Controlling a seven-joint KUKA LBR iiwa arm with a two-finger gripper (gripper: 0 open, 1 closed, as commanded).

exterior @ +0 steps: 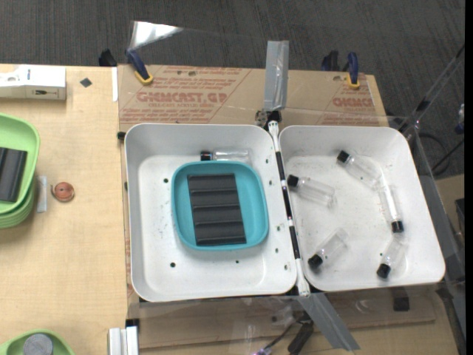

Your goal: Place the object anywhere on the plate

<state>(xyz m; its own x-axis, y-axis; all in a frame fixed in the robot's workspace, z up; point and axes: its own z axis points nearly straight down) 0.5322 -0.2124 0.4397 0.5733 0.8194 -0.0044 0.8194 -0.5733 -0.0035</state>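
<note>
Jaws: opening cannot be told. Teal plate sits mid left bin, with a black ridged insert covering its floor. One clear black-capped vial lies by that bin's far edge, just behind the plate. Five more vials lie scattered in the right bin, well apart from the plate.

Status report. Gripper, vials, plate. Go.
Five vials loose in right bin, one nearest the divider. Sixth vial in left bin, behind teal plate. Black ridged insert covers the plate.
</note>
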